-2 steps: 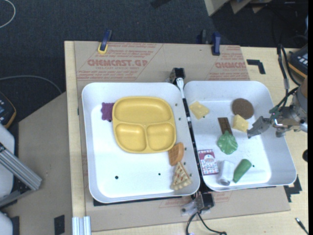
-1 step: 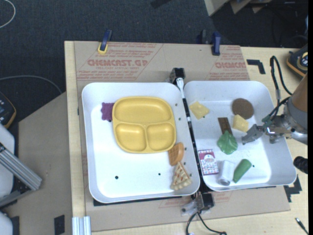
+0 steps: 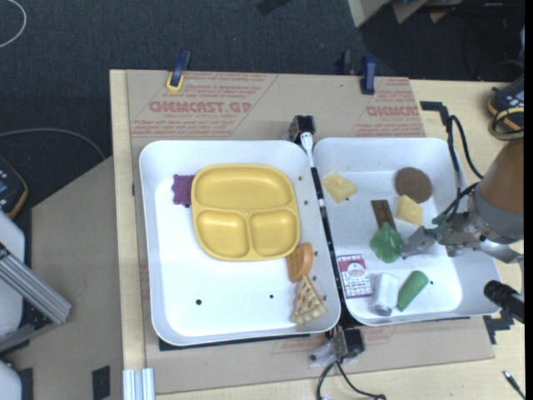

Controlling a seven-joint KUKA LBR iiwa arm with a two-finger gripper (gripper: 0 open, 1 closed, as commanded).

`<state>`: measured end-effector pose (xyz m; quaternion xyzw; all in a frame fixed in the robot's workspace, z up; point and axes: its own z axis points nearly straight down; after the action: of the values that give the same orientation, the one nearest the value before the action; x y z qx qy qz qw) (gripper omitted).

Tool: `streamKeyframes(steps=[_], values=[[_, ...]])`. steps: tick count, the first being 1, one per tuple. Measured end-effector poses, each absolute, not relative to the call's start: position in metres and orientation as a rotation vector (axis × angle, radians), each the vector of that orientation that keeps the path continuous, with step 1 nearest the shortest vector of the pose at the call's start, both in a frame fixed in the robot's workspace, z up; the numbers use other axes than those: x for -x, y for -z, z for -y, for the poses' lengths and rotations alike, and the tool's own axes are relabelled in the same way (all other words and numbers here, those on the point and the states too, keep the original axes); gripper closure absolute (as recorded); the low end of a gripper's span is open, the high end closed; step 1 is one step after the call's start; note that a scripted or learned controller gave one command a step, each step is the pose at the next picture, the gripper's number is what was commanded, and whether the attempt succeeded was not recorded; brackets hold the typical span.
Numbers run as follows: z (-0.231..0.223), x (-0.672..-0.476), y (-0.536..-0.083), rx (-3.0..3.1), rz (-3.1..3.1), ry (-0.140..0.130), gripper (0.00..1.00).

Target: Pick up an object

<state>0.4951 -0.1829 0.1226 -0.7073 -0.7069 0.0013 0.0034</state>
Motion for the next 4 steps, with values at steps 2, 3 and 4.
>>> streamKeyframes(steps=[2, 3, 4], values=[[0.183, -0.495, -0.095, 2.224, 2.219, 0.001, 1.00], [0.184, -0.504, -0.156, 2.224, 2.228, 0.004, 1.00], [0.183, -0.496, -0.213, 2.226, 2.228, 0.005, 1.00]])
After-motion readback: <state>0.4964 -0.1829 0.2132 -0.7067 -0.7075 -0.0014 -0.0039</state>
